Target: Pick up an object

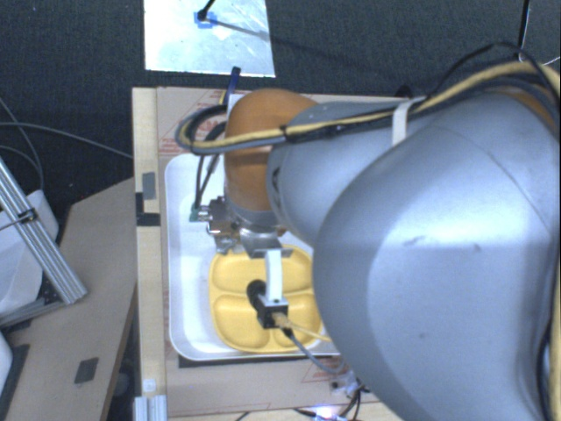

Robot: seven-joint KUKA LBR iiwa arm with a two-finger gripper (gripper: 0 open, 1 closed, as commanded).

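At the far left we see slanted metal rails (39,248) over a tan side board (92,261). Beyond them, at the top, a shiny square sheet (209,26) lies on dark carpet (70,77).

Next comes the pale worktop (150,279), and on it sits a shallow white bin (181,244). In the near half of that bin lies the yellow moulded piece (230,310). It is soft-looking, with rounded lobes divided by shallow grooves. Its left and near edges lie close to the bin's rim, and a strip of white floor shows beside it on the left. It lies flat on the bin floor.

Right over the far edge of the yellow piece hangs the gripper (250,239), pointing straight down into the bin. Its tip is hidden by its own metal body, so we cannot tell how its grasp stands, nor whether it touches the yellow piece or only hovers above it. We see nothing lifted off the bin floor.

Above the gripper we see the orange band (252,139) of the wrist, with a loop of dark cable (200,134) curling off its left side. From there the big grey arm (438,235) swells towards us and covers everything to the right, with a yellow-and-black cable bundle (368,117) running along its top.
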